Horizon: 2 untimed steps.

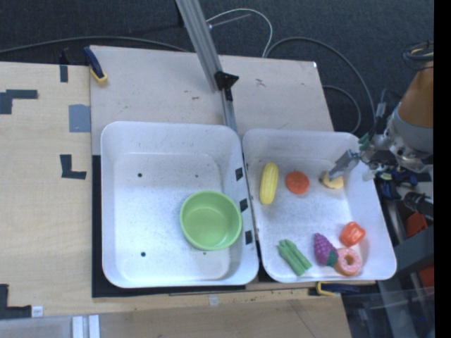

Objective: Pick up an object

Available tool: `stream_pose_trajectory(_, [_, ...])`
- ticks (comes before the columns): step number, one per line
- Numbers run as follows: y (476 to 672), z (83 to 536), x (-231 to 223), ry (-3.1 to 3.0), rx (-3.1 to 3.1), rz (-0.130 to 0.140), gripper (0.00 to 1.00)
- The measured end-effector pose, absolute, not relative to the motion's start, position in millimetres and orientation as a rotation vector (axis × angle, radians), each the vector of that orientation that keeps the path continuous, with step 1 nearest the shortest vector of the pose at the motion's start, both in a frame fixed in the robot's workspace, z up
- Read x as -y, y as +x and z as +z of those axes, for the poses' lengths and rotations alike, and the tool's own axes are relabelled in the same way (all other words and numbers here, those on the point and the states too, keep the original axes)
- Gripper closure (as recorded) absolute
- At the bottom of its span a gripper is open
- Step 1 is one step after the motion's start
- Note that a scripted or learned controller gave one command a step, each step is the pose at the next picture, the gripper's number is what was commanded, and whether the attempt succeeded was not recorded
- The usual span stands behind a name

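Two white bins sit side by side below me. My gripper [343, 166] hangs over the right bin's [373, 220] far right part, fingertips at a small yellowish piece [332, 182]; it seems to sit between them, though blur keeps me from telling whether my jaws grip it. An orange tomato [297, 182] lies just beside it.

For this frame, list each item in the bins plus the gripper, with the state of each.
green bowl: upright, in the left bin
corn cob: lying in the right bin
orange round piece: lying beside the corn
small yellow piece: at the gripper tip
green vegetable: lying flat
purple grapes: lying flat
pink donut: flat, near corner
red-orange pepper: resting above the donut
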<state>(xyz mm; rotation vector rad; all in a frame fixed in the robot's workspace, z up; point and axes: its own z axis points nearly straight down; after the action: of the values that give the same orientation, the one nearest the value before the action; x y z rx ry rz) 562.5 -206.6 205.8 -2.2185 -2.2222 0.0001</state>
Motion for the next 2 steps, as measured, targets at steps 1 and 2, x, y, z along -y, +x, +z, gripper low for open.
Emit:
stream_pose_trajectory(1, [562.5, 206, 207, -2.218, 2.222, 0.000, 0.00])
stream_pose_trajectory(2, [564.8, 157, 198, -2.216, 2.220, 0.006, 0.00])
